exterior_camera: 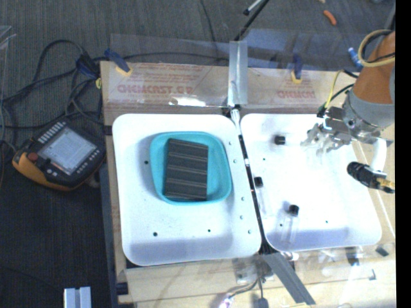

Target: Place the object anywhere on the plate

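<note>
A dark grey ribbed block (187, 169) lies flat on the teal plate (221, 175), which sits in the left white bin (186, 242). The block covers most of the plate's middle. My gripper (323, 138) hangs over the far right part of the right bin (321, 230), well away from the plate. Its pale fingers (313, 135) stand apart and open, with nothing between them.
Small black pieces lie in the right bin (279, 140) (292, 209), and another sits on the rim between the bins (257, 181). A black cylinder (365, 174) juts out near the arm's wrist. A handheld pendant (61, 156) rests left of the bench.
</note>
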Robot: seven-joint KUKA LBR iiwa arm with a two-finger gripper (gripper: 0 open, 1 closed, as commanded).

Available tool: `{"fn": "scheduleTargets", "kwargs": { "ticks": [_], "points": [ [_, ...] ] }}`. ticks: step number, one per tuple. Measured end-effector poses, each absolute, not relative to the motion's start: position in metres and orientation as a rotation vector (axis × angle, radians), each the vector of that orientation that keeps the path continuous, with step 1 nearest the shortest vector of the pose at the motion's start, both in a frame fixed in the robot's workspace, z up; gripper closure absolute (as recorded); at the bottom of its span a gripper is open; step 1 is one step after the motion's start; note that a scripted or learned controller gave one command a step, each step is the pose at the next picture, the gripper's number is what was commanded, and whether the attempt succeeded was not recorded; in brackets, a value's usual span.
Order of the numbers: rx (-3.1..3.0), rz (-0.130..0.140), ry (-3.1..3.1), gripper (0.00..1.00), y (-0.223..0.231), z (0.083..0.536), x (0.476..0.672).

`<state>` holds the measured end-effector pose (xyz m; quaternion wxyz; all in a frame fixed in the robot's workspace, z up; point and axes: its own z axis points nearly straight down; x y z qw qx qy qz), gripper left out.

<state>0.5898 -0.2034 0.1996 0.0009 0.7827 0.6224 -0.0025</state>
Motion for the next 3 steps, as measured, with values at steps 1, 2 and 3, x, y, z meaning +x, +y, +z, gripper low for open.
{"fn": "scheduleTargets", "kwargs": {
  "ticks": [1,2,3],
  "points": [
    [2.458,-0.007,1.954,0.00,-0.203,0.200,0.590],
    [2.591,-0.004,1.780,0.00,-0.217,0.191,0.536],
    [2.693,-0.006,1.614,0.00,-0.214,0.336,0.503]
  ]
}}
